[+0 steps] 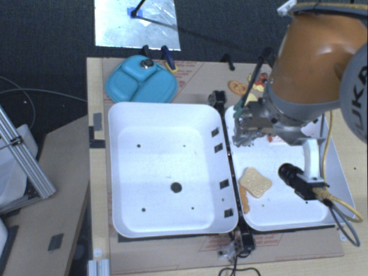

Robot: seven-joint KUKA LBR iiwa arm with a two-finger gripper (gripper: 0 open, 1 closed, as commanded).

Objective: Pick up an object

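**Bench layout seen from above.** Two shallow white bins stood side by side on the tabletop point(198, 76): the left bin point(149, 171) and the right bin point(287, 211).

The right bin held two loose things near its left wall. One was a pale tan, toast-shaped slice point(255, 183). The other was a thin orange-tan stick point(244, 200).

- **Slice:** It lay flat and cornerwise, with one corner towards the near rim. It was almost square, so no long axis could be made out.
- **Stick:** Its long axis ran from far to near, roughly parallel to the wall between the bins. Its far end was just beside the slice; whether they touched could not be told.

The left bin held one small dark round disc point(176, 187) on its floor.

Outside the bins, one light blue plastic tray point(141, 80) lay beyond the left bin's far rim. One square silvery sheet point(136, 15) lay farther back still.

The grey and orange arm point(322, 50) reached in from the right. Its pincer point(247, 130) was over the far left part of the right bin, close to the dividing wall and apart from the slice. Whether the pincer was released or clenched could not be told.
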